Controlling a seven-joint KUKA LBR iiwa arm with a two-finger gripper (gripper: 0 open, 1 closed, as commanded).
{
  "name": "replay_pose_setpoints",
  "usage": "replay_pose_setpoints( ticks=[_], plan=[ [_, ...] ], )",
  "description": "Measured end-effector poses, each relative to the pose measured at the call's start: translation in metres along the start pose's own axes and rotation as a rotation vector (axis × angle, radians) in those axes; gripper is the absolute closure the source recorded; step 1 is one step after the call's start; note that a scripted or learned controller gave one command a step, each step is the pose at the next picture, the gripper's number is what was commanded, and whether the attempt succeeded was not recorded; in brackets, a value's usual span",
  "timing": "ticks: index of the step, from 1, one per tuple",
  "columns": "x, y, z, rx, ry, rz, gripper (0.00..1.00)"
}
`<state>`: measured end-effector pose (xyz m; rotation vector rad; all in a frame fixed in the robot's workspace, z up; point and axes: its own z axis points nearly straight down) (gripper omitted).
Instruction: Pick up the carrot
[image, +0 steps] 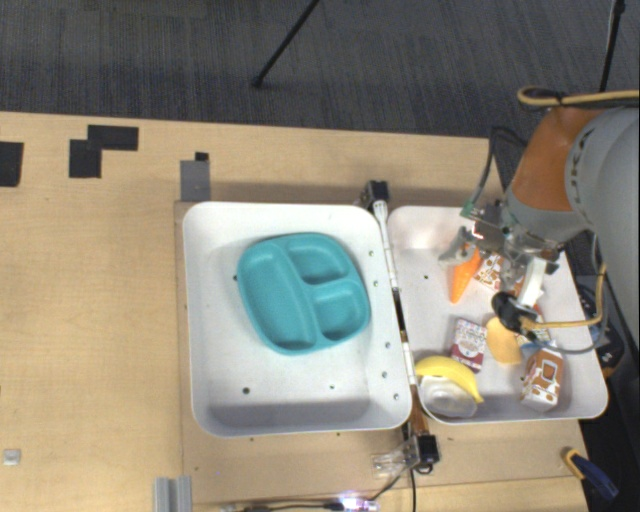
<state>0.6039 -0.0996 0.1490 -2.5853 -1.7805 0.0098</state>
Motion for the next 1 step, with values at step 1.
replay_pose_setpoints(
  ticks=[1],
  plan=[
    [-0.0087, 0.0121, 0.0629, -0.010, 0.006, 0.050, 0.00]
  ],
)
